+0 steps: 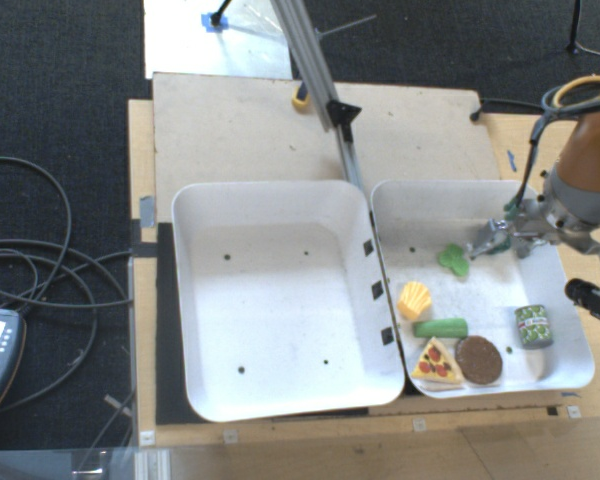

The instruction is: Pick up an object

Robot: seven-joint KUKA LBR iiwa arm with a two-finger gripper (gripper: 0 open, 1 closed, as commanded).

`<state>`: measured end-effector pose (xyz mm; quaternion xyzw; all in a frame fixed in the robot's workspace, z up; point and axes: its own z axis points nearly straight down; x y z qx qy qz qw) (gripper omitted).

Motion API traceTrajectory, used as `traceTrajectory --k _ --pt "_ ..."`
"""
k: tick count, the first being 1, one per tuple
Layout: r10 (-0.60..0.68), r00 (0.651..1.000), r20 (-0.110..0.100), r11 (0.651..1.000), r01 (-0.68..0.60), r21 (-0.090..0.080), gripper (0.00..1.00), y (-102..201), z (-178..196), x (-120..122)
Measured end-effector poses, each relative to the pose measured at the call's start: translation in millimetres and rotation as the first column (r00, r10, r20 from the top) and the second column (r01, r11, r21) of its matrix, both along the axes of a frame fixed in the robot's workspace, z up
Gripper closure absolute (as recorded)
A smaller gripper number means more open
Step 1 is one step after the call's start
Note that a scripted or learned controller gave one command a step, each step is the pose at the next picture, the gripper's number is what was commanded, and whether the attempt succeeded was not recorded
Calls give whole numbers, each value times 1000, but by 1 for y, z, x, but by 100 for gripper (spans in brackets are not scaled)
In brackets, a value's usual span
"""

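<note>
White bins [270, 218]; green leaf [454, 260]; brown disc [478, 360].

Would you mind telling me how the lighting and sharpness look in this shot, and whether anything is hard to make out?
Camera view: even, soft light, faint shadows under the toys in the right bin; left bin bright white, nearly washed out; gripper small and slightly blurred beside the green toy, so its state is unclear.

Lying in the right bin: green leafy piece [454, 260] near the middle, yellow shell [414, 299], green cylinder [441, 327], pizza slice [437, 362], brown disc [478, 360], green can [533, 326].
</note>
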<state>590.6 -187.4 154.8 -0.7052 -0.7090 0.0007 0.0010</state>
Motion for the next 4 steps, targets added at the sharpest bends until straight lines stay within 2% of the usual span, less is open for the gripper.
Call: traceTrajectory --k 1,2,3,4 --pt "-1 1000 -2 1000 1 1 0 9 -58 -5" --pt "-2 1000 2 1000 2 0 0 9 -64 -4" --pt "0 1000 5 1000 0 -1 100 8 -52 -3" --pt "1 1000 10 1000 -1 -3 100 5 -2 8"
